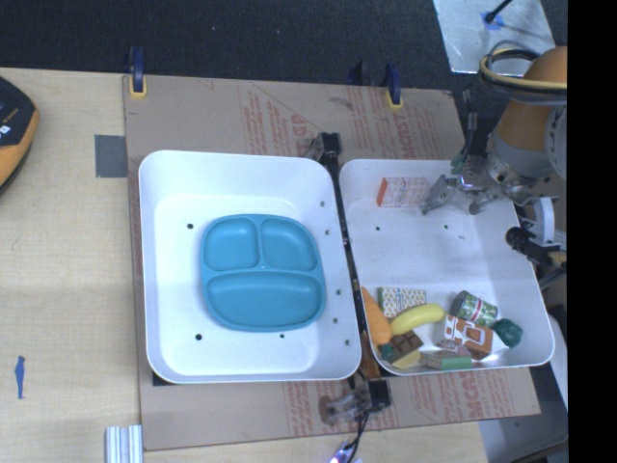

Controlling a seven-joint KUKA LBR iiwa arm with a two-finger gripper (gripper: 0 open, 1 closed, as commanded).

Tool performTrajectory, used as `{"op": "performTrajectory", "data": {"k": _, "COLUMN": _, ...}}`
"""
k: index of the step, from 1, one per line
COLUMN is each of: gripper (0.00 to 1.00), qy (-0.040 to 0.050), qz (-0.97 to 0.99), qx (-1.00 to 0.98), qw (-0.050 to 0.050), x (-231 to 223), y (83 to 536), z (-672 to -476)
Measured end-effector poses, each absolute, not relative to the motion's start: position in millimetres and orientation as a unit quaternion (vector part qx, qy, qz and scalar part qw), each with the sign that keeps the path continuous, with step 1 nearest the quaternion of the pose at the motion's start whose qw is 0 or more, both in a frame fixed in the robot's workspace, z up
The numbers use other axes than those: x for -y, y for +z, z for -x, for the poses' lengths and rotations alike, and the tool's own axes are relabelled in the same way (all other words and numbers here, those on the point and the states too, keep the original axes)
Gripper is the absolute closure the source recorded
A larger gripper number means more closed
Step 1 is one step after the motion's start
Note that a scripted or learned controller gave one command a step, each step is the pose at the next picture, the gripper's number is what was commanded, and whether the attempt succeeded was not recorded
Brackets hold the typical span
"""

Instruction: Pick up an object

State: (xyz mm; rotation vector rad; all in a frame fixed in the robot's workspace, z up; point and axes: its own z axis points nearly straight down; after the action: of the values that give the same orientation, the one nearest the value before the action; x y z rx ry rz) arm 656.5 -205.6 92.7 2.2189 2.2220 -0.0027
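Observation:
My gripper (pixel 453 197) hangs over the far right part of the right bin (pixel 439 249), its fingers spread open with nothing between them. An orange and white box (pixel 393 192) lies just left of it near the bin's far wall. A pile of toy food sits along the bin's near edge: a carrot (pixel 376 318), a banana (pixel 416 317), a checkered packet (pixel 402 298), a green can (pixel 474 309), a red and white carton (pixel 466 336) and a dark green piece (pixel 508 334).
The left bin (pixel 169 258) holds a blue divided plate (pixel 261 271). Blue clamps (pixel 138 70) hold the cardboard sheet at the far edge. A yellow and black device (pixel 12 128) lies at the far left of the bench.

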Motion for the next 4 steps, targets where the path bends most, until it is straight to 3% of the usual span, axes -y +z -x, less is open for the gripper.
{"op": "performTrajectory", "data": {"k": 1, "gripper": 0.00, "qy": -0.0006, "qz": -0.706, "qx": -0.708, "qw": 0.001, "x": 212, "y": 93, "z": -656.7}}
{"op": "performTrajectory", "data": {"k": 2, "gripper": 0.00, "qy": -0.0005, "qz": -0.703, "qx": -0.711, "qw": -0.003, "x": 125, "y": 92, "z": -656.9}}
{"op": "performTrajectory", "data": {"k": 3, "gripper": 0.00, "qy": -0.0012, "qz": -0.707, "qx": -0.707, "qw": 0.001, "x": 192, "y": 93, "z": -656.1}}
{"op": "performTrajectory", "data": {"k": 4, "gripper": 0.00, "qy": 0.0050, "qz": -0.702, "qx": -0.713, "qw": 0.002, "x": 64, "y": 200, "z": -659.9}}
